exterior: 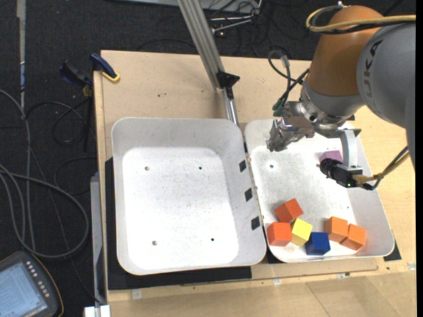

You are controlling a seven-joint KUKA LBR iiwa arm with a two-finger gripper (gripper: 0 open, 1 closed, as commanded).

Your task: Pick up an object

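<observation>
My gripper [277, 140] hangs over the far left part of the right bin [373, 210], its dark fingers pointing down, with no block seen between them. Several small blocks lie along the near side of that bin: an orange block [288, 211], another orange block [279, 233], a yellow block [301, 230], a blue block [318, 243] and two more orange blocks [346, 232] at the near right. A magenta block [331, 157] peeks out behind the arm's side bracket. All the blocks lie well nearer to the camera than the gripper.
The left bin [175, 190] stands beside the right one, sharing a middle rim with black clips [249, 193]. A slanted metal pole [205, 41] rises at the back. Clamps [99, 68] sit at the bench's far left corner.
</observation>
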